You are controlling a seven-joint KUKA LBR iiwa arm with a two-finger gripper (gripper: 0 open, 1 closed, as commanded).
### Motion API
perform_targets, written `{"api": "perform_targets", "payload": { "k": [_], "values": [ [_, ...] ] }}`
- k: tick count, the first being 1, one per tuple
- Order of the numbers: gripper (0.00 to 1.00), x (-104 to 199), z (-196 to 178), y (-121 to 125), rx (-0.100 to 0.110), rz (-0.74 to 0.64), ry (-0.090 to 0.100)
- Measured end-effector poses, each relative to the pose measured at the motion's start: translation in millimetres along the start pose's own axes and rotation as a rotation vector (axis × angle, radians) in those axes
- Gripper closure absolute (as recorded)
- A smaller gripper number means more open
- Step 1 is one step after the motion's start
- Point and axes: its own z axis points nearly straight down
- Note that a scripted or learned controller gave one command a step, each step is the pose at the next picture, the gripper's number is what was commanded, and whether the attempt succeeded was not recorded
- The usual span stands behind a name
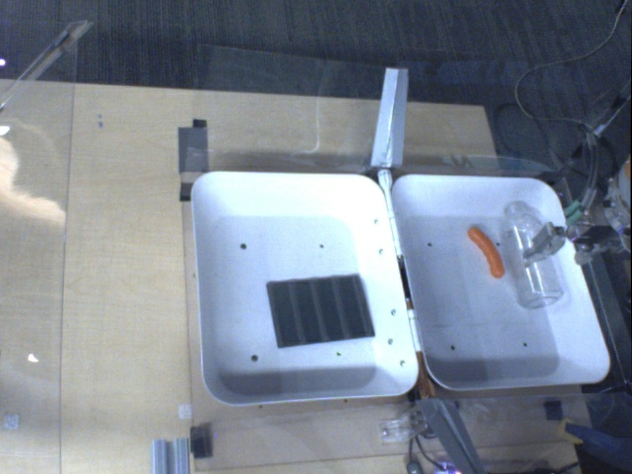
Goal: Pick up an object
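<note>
I see the pincer (542, 241) over a clear cup (530, 265) beside an orange piece (486, 251); its grip I cannot tell.

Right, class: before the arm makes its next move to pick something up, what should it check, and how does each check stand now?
1. Target in the right bin: clear cup and orange sausage there, ok.
2. Cup upright: lying on its side, not ok.
3. End effector at the cup: ok.
4. Cup between its fingers: cannot tell.
5. Sausage apart from the cup: close beside it, cannot tell.
</note>
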Motion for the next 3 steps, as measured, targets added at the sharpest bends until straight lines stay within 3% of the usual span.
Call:
{"api": "perform_targets", "payload": {
  "k": [1,2,3],
  "values": [
    [0.0,-2.8,116.7,26.3,-0.005,0.01,-0.003],
    [0.0,29.9,133.6,80.3,0.004,-0.024,-0.002],
    [0.0,44.6,131.9,39.5,-0.013,-0.202,-0.004]
  ]
}}
